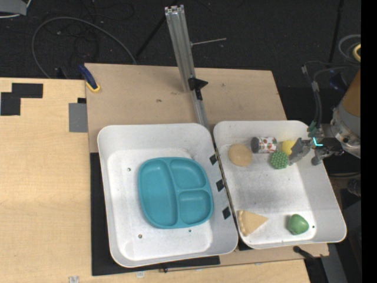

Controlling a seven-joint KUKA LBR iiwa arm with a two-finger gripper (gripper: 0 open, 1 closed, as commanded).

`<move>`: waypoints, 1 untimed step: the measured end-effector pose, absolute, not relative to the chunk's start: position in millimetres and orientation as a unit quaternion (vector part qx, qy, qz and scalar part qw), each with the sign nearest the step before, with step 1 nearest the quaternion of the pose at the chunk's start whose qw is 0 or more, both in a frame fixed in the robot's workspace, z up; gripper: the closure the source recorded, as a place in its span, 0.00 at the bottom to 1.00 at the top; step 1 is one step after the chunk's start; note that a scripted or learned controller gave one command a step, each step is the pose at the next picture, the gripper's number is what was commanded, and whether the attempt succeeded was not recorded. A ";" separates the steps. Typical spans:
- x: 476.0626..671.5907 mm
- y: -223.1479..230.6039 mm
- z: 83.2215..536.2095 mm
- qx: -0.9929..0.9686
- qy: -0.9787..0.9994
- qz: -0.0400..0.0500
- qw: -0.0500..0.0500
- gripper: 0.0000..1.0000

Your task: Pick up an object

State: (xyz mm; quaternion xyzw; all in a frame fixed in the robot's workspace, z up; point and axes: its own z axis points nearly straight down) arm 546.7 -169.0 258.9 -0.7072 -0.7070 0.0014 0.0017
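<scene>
Two shallow white bins sit side by side on the surface (235,93). The left bin (118,217) holds a teal divided tray (175,191), lying flat near its middle. The right bin (321,199) carries the loose objects: a tan round piece (240,155) at the far left, just right of it a small can with red dots (265,144) lying on its side, then a yellow object (287,145) and a green bumpy ball (279,160) touching or nearly touching each other. At the near side lie a tan wedge (252,221) and, to its right, a smooth green object (298,224). The hand (307,148) reaches in from the right over the bin's far right rim, just beside the yellow object and the bumpy ball; I cannot tell how its grasping parts stand, and nothing is seen held in it.
</scene>
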 end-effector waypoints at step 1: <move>547.4 -169.1 260.2 -0.707 -0.707 0.001 0.000 0.00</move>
